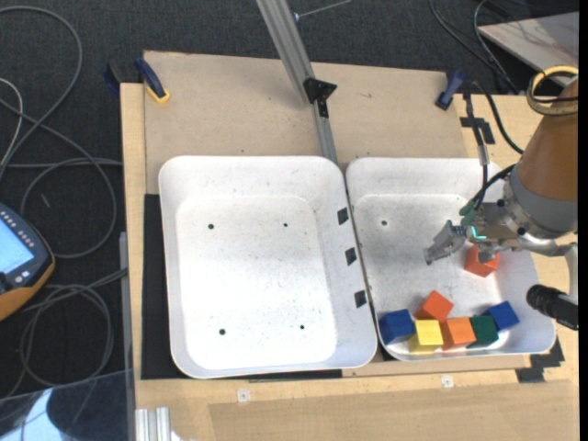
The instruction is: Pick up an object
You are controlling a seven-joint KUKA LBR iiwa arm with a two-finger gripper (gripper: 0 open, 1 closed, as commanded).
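Note:
My gripper (458, 251) hangs over the right bin (404, 191), near its right side, with the fingers spread open. One finger (442, 245) points down-left over bare bin floor. A red-orange block (480, 264) lies just right of the gripper's middle, under the wrist, and I cannot see it clamped between the fingers. Along the bin's front edge lies a row of blocks: blue (396, 323), yellow (428, 334), orange (457, 332), green (483, 329) and another blue (503, 315). One more orange block (437, 304) sits just behind the row.
The left bin (184, 191) stands beside the right one, with black clips (349, 255) on the shared rim. A slanted metal pole (294, 49) rises from the back of the bench. Cables run along the bench's right side.

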